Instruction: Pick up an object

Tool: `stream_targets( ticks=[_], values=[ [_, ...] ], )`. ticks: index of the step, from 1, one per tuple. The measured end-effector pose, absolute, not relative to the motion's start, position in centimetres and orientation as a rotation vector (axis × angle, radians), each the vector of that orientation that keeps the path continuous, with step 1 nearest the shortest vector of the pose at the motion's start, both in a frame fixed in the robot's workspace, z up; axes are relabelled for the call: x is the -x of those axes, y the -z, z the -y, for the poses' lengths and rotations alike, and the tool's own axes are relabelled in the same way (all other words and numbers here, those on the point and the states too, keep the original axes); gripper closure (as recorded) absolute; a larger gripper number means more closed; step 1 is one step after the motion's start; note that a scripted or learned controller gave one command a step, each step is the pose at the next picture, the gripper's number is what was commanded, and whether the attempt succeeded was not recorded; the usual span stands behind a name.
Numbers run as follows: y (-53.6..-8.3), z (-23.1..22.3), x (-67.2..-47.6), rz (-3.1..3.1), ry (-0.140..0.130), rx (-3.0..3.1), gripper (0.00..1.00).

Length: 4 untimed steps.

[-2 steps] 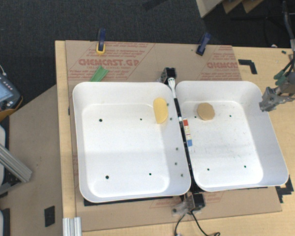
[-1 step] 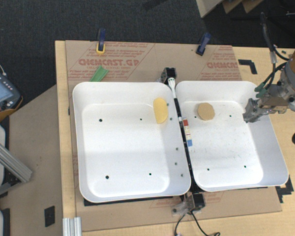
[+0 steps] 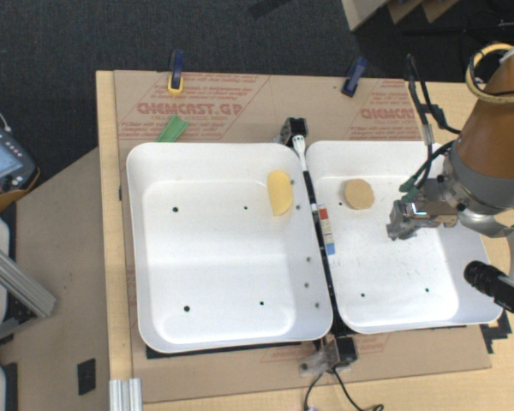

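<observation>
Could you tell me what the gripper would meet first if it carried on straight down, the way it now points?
Most likely the bare floor of the right bin. The gripper hangs over open white surface, with the round tan object off to its side, though height is hard to judge from this slanted view.

Left bin (image 3: 154, 255): I see one oblong piece (image 3: 279, 193) by its right wall.
Right bin (image 3: 385, 302): a round piece (image 3: 358, 194) lies far-left; my tool (image 3: 404, 221) hangs right of it.

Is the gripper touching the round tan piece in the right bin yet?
Apart. In the camera view, the gripper sits right of the round tan piece, with a strip of bare white right bin floor between them.
</observation>
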State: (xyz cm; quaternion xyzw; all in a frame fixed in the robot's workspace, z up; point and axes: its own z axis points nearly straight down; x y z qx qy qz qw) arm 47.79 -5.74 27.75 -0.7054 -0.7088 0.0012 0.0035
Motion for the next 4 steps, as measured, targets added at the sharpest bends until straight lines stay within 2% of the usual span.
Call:
stream_targets(
  ticks=[1, 2, 3, 4],
  values=[
    [-27.3, 0.5, -47.9, 2.225, -0.001, 2.213, 1.0],
    [-30.4, -3.6, -48.0, 2.229, 0.006, 2.217, 1.0],
    [-33.4, -8.0, -48.9, 2.23, 0.007, 2.216, 1.0],
    [-32.2, -3.0, -47.9, 2.214, -0.005, 2.225, 1.0]
  ],
)
